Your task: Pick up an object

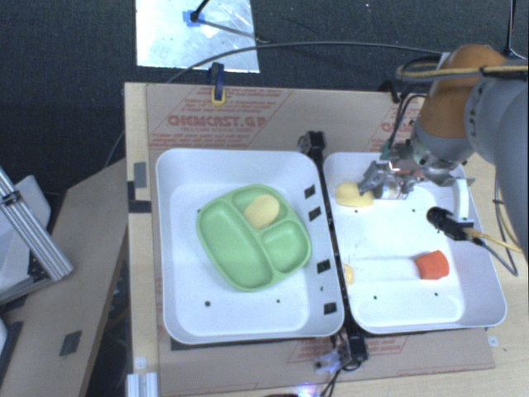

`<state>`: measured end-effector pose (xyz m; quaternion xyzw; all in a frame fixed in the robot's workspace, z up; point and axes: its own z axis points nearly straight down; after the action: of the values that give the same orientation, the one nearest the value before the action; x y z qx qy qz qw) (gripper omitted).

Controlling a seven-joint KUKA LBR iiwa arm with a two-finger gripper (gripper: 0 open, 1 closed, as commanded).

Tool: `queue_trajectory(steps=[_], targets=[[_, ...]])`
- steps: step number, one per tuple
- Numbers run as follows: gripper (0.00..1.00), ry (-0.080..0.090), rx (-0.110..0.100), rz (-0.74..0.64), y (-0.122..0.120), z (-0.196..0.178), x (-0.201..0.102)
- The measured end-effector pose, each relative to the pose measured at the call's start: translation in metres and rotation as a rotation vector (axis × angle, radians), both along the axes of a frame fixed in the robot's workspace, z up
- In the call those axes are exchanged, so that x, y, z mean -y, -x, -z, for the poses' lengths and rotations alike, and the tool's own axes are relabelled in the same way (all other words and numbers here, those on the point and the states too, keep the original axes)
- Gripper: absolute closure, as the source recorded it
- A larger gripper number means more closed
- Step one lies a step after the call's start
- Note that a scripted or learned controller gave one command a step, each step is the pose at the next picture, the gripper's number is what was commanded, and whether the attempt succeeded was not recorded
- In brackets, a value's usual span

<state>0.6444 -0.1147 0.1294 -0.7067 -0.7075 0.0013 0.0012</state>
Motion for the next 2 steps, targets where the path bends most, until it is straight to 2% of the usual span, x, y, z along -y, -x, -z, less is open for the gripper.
queue_trajectory(steps=[1,2], targets=[[0.0,0.006,0.017,0.002,-0.005,0.0215,0.0031],[1.0,0.01,0.006,0.004,-0.003,0.0116,0.0067]])
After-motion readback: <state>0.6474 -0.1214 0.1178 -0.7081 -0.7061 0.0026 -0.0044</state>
